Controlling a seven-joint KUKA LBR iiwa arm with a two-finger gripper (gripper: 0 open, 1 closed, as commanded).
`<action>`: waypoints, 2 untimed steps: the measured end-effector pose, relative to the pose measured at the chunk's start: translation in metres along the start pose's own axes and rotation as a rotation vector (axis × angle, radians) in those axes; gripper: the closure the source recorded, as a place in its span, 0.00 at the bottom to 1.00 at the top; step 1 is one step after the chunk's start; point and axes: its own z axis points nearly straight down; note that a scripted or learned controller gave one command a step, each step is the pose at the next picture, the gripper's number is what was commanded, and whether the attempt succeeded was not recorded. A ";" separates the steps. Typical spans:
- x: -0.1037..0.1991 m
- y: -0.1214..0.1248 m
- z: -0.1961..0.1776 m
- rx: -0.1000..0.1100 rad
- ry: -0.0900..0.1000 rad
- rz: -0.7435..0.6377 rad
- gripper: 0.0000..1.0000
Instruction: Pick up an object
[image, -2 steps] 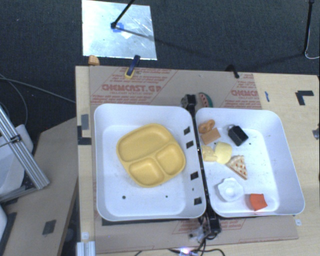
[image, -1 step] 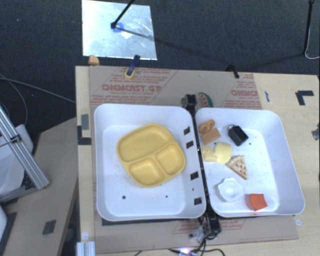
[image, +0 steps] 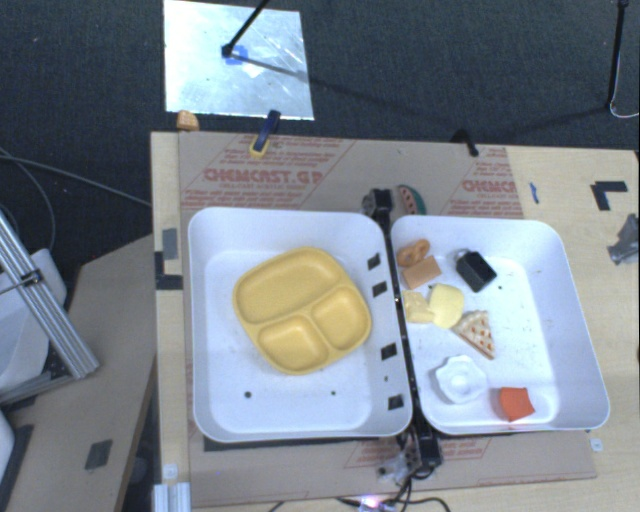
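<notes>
The right bin holds several small items: a black block, a tan block, a curled orange-brown piece, a yellow wedge, a crusted triangular slice, a white round piece and an orange-red block. A yellow divided plate lies in the left bin. A small grey part of the gripper pokes in at the right edge, outside and to the right of the right bin, well away from every item.
Both bins rest on a brown cardboard sheet. A silver panel lies on the dark floor behind it. A metal frame stands at the left. A small yellow and blue item sits at the cardboard's back edge.
</notes>
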 end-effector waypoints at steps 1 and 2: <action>-0.004 -0.020 -0.010 0.000 0.001 0.003 1.00; -0.019 -0.020 0.006 0.003 0.001 0.004 1.00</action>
